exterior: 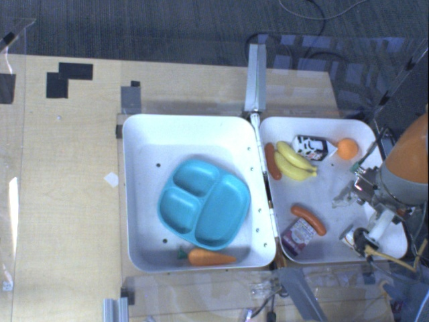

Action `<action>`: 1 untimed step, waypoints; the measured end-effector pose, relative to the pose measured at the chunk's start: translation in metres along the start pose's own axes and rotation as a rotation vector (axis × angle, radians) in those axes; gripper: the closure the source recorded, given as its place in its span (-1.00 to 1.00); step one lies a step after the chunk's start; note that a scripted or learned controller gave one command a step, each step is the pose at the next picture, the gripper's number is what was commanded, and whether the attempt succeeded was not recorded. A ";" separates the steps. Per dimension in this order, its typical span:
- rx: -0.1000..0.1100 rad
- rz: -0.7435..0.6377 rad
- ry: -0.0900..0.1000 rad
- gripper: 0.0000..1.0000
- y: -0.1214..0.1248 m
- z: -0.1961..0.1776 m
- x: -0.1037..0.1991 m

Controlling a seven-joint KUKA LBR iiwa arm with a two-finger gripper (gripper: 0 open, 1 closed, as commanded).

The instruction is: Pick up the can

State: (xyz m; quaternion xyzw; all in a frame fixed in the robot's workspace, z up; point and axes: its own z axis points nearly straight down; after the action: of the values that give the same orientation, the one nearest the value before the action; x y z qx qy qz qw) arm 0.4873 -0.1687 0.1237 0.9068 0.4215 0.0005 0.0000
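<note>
The can [299,235] is dark purple with a pale label. It lies on its side at the front left corner of the right bin [335,255]. My gripper [352,190] hangs over the right side of that bin, to the right of the can and a little farther back, well apart from it. An orange sausage [308,219] lies just behind the can, between it and the gripper.
Bananas [293,162], a black-and-white carton [310,146], an orange [347,149] and a second sausage [273,162] sit at the back of the right bin. The left bin [144,146] holds a blue divided plate [204,203] and a carrot [211,257].
</note>
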 end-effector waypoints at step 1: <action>-0.007 0.039 0.008 -1.00 0.047 0.035 0.005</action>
State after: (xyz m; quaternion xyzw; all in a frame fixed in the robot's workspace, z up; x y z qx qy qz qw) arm 0.5270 -0.1951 0.0887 0.9149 0.4036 0.0055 0.0014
